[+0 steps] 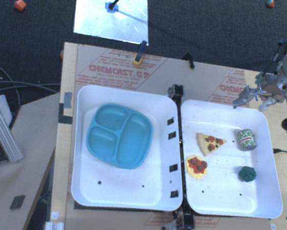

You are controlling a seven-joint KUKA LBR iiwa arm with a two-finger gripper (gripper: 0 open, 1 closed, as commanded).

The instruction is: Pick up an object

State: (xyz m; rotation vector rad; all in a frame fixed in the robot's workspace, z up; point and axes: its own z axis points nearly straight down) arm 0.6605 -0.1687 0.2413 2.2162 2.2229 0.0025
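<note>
Pizza slice [210, 143] lies in the right bin [226, 201], well below the spread, empty fingers [244, 97].

We read "CHEMCAST GP" in red on the brown sheet [119, 69] beyond the left bin; the repeat at far right stays illegible.

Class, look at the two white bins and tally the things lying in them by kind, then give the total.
Divided blue plate: 1
Pizza slice: 1
Round mini pizza: 1
Green and white can: 1
Dark green lump: 1
Total: 5
</note>
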